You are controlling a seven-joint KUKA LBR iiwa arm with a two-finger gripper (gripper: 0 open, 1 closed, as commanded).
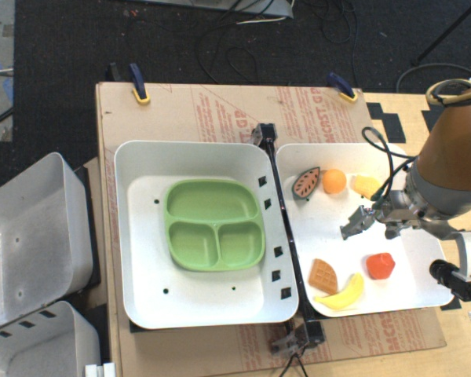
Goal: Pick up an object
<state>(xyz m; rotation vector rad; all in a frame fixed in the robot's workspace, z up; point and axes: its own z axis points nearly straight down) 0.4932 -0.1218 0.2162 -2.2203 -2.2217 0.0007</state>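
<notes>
The right bin (pixel 408 293) holds several toy foods. A brown and grey leaf-shaped piece (pixel 305 183), an orange ball (pixel 334 181) and a yellow piece (pixel 366 185) lie along its far side. A red piece (pixel 381 265), a tan waffle (pixel 323 276) and a yellow banana (pixel 341 295) lie near its front. My gripper (pixel 358 225) hangs over the middle of this bin, between the two groups. It sits just below the yellow piece and up-left of the red piece, with nothing seen in it.
The left bin (pixel 133 210) holds a green divided plate (pixel 215 225). A black divider (pixel 281 226) runs between the bins. The arm's grey and orange body (pixel 451 159) covers the right bin's right side. Grey tubs (pixel 31 226) stand off the bench at left.
</notes>
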